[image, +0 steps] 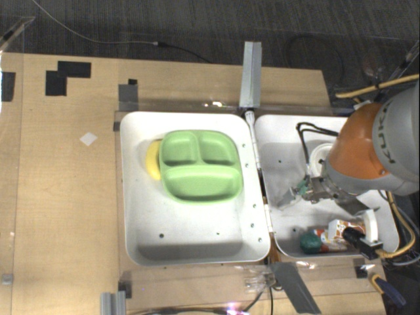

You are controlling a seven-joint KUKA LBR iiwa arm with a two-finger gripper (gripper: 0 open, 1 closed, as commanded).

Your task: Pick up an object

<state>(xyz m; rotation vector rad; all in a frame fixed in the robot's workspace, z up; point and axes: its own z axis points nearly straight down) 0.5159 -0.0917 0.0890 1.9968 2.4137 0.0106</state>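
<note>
Left bin: back half is taken up by green divided tray; front half is left open. Right bin: right side is blocked by arm; small objects are crowded along front edge.

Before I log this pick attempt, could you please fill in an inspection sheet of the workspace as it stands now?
Surface: wooden bench bearing two white bins, left bin and right bin, side by side.
Job's things: green divided plate in the left bin, partly over a yellow object; a dark green object and a small red and white item near the right bin's front wall.
Clutter: black patches on the bench.
Grippers: gripper low inside the right bin; jaws too blurred to judge.
Cables: black cable along the arm; thin wire across the floor.
Surroundings: dark carpet.
</note>
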